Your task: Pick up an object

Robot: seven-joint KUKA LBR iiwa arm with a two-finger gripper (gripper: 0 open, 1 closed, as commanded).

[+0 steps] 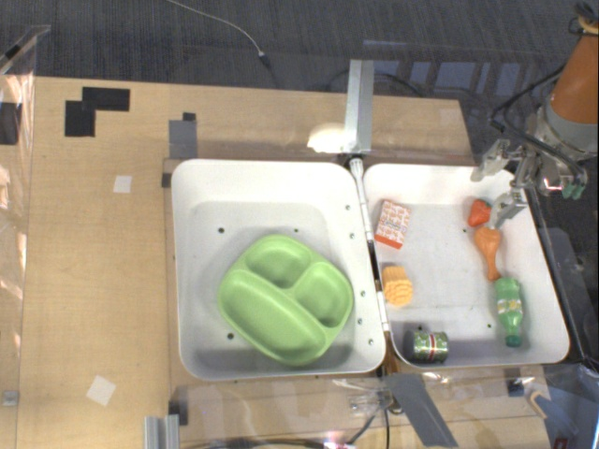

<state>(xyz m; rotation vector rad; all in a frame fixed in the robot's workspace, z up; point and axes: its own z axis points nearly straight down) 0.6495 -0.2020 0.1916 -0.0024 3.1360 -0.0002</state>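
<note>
My gripper (502, 185) hangs over the far right corner of the right bin (440, 181), open, with nothing between its fingers. Just below it lie a small red piece (479, 213) and an orange carrot-shaped toy (489, 251). A green bottle (508, 311) lies along the right wall. A red and white box (393, 224) and an orange ridged piece (398, 288) sit near the left wall. A green can (430, 345) lies at the near edge.
The left bin (201, 195) holds a green divided plate (285, 297). A metal post (359, 101) stands behind the seam between the bins. Cables run behind the arm at the right.
</note>
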